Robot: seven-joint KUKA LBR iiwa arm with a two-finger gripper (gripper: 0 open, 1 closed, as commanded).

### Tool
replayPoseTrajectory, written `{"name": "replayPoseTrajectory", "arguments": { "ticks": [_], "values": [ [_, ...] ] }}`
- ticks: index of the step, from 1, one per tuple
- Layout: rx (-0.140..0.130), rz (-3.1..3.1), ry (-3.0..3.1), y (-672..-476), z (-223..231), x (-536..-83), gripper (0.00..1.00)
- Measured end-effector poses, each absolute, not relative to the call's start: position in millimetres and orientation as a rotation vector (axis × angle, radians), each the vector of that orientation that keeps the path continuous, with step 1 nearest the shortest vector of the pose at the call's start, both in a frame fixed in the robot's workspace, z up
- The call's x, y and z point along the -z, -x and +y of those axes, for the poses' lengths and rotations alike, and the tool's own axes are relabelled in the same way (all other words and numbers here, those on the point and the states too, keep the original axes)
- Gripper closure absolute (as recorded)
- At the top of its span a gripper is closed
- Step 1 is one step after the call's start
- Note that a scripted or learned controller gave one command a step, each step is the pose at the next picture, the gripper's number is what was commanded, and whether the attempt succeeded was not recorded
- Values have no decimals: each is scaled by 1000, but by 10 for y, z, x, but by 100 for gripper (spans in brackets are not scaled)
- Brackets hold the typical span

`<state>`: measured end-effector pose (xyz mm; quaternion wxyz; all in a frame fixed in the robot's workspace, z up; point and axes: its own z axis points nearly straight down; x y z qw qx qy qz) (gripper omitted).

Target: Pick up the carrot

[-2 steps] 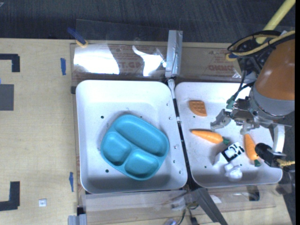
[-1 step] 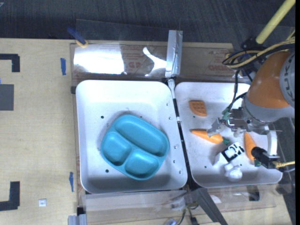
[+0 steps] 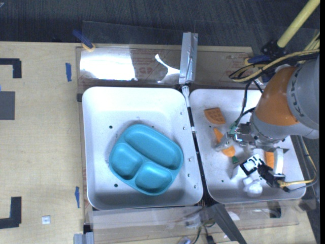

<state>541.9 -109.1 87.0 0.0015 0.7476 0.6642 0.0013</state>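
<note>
The carrot [image 3: 229, 151], a short orange piece with a green end, lies on the floor of the right bin [image 3: 223, 187], left of centre. My gripper [image 3: 228, 158] reaches in from the right and hangs low right over it. Its two grey fingers [image 3: 222, 145] stand apart, one on either side of the carrot, so it is open. The grey wrist with its orange band [image 3: 277, 103] covers the bin's right half.
In the right bin a tan waffle-like piece [image 3: 215, 115] lies at the back, with a small orange bit [image 3: 218, 134] below it. Another orange piece [image 3: 269, 159] and a white lump [image 3: 253, 187] lie nearer the front. The left bin [image 3: 96, 105] holds a blue divided plate [image 3: 146, 158].
</note>
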Motion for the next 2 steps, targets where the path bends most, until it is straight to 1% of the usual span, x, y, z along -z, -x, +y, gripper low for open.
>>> {"name": "replayPoseTrajectory", "arguments": {
  "ticks": [1,2],
  "values": [
    [-9,2082,-2343,-5439,-1088,-982,100],
    [-4,1955,-2458,-5880,-429,-1856,100]
  ]
}}
